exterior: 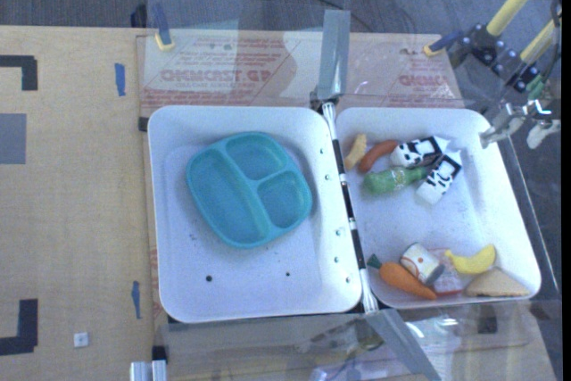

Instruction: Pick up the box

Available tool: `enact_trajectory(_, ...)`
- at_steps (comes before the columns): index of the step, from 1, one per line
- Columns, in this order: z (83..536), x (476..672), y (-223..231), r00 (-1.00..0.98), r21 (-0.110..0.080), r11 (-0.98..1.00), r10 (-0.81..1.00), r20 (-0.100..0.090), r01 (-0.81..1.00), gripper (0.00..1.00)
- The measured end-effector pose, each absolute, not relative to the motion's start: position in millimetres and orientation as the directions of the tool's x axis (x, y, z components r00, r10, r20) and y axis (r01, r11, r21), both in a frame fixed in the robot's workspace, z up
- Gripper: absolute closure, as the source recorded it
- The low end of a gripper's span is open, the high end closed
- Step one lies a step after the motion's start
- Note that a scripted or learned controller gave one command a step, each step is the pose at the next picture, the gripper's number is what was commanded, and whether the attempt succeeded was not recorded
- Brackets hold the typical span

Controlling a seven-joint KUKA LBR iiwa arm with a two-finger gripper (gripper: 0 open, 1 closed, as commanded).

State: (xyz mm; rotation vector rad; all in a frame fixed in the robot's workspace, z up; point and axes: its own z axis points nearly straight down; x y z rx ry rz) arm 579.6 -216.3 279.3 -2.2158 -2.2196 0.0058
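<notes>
- Two shallow white bins sit side by side on the bench, the left bin (169, 219) and the right bin (500, 219) meeting along a central seam.
- A teal divided plate (250, 187) with three compartments lies in the left bin, toward its far edge and roughly centred between its side walls.
- The box (420, 262), a small white-and-red carton, rests tilted near the right bin's near edge, about midway along it.
- Just beside the box toward the near-left corner lies a toy carrot (403, 277); a yellow banana (473, 260) sits on its other side, and a tan wedge of bread (496, 284) fills the near-right corner.
- Toward the far edge of the right bin, a black-and-white cow figure (430, 163) lies close to a green vegetable (391, 180).
- An orange sausage-like piece (379, 153) and a yellow piece (355, 149) lie near the far-left corner of that bin.
- The gripper (522, 116) hangs at the right bin's far-right corner, over the rim and well apart from the box.
- Whether its pincer stands apart or together cannot be told at this size; nothing is seen between its tips.
</notes>
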Motion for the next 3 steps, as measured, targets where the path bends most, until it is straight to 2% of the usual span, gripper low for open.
enact_trajectory(1,145.0,486.6,-224.1,-0.109,-0.006,0.109,0.994,0.003,0.994,0.00)
enact_trajectory(2,183.4,493.4,-223.6,-0.340,-0.002,0.340,0.940,0.001,0.940,0.00)
enact_trajectory(3,89.3,505.2,-149.0,-0.189,0.008,0.189,0.982,-0.006,0.982,0.00)
